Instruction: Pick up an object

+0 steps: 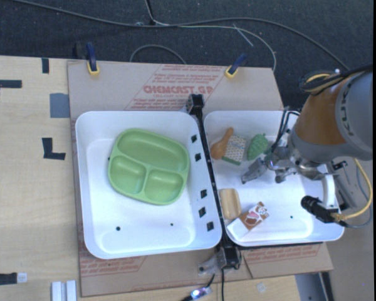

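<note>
Objects (236, 148) in right bin (301, 227), claw (263, 170) spread, unladen (cardboard (175, 88) reads "CHEMCAST").

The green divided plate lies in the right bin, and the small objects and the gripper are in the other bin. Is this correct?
Not quite. The camera view shows the green divided plate in the left bin, not the right one. The small objects, such as the green leafy piece and the tan block, lie in the right bin, where the gripper is too.

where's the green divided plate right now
In the camera view, the green divided plate lies in the left bin, toward its upper middle, just left of the black divider between the bins.
</note>
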Robot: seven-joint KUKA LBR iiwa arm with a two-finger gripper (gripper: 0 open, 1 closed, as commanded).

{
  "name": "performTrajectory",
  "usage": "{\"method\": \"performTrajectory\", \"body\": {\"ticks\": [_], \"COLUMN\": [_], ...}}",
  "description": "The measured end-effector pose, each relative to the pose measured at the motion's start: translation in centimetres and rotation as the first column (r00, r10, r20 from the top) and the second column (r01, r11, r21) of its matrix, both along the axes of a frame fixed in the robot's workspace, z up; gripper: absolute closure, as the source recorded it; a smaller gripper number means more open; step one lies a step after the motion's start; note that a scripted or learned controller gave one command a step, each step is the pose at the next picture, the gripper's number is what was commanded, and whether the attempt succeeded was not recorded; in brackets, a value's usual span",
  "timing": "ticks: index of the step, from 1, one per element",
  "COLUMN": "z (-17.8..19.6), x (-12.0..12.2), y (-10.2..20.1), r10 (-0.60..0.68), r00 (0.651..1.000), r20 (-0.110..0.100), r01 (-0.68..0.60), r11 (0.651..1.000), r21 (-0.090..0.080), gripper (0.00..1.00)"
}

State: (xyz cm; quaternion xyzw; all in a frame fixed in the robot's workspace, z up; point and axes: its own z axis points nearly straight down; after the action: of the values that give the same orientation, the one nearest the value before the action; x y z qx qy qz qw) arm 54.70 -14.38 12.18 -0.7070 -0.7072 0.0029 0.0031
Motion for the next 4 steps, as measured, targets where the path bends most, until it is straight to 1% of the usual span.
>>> {"method": "performTrajectory", "body": {"ticks": [1, 2, 3, 4], "z": [-3.9, -2.6, 1.7, 6.6], "x": [0.0, 0.0, -0.3, 0.8], "y": [0.0, 0.0, 0.2, 0.3], "r10": [0.001, 0.001, 0.001, 0.002], "r00": [1.000, 1.000, 1.000, 1.000], "r20": [0.007, 0.010, 0.011, 0.013], "r01": [-0.001, -0.001, -0.001, -0.002], "r11": [1.000, 1.000, 1.000, 1.000], "r21": [-0.002, -0.003, 0.000, -0.001], "gripper": [0.00, 1.00, 1.00, 1.00]}}
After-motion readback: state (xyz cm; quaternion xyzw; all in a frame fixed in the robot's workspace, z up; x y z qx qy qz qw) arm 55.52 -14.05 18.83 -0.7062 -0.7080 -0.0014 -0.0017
